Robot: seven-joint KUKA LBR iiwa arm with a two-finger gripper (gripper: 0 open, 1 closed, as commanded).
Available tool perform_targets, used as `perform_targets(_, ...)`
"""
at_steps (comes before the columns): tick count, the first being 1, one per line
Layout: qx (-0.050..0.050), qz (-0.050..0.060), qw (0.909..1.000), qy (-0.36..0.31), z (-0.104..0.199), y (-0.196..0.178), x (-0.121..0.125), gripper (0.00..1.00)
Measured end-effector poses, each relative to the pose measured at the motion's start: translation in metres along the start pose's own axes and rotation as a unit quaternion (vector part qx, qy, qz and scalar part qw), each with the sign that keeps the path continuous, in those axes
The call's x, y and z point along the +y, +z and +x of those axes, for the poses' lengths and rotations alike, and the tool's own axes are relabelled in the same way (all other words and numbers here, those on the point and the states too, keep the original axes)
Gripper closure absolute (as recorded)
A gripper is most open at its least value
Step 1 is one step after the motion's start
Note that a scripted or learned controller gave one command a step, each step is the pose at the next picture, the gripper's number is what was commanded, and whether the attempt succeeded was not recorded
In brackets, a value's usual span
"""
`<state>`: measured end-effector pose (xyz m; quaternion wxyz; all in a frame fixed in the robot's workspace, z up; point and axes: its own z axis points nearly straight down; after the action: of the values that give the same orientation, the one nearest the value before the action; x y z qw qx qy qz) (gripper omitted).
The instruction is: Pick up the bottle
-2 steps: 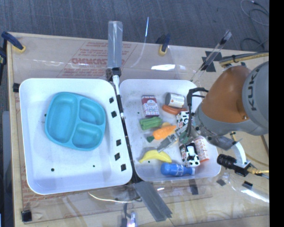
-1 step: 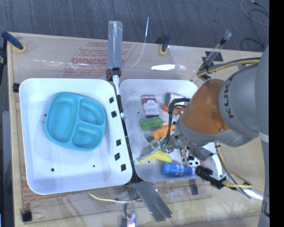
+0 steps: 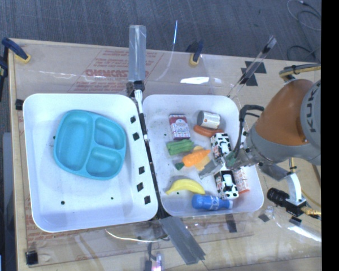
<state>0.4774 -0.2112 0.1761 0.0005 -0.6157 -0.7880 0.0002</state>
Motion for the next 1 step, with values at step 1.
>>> perform_targets(1, 0.001, 0.002, 0.9792, 0.203, 0.0908, 0.0508, 0.0217, 0.00)
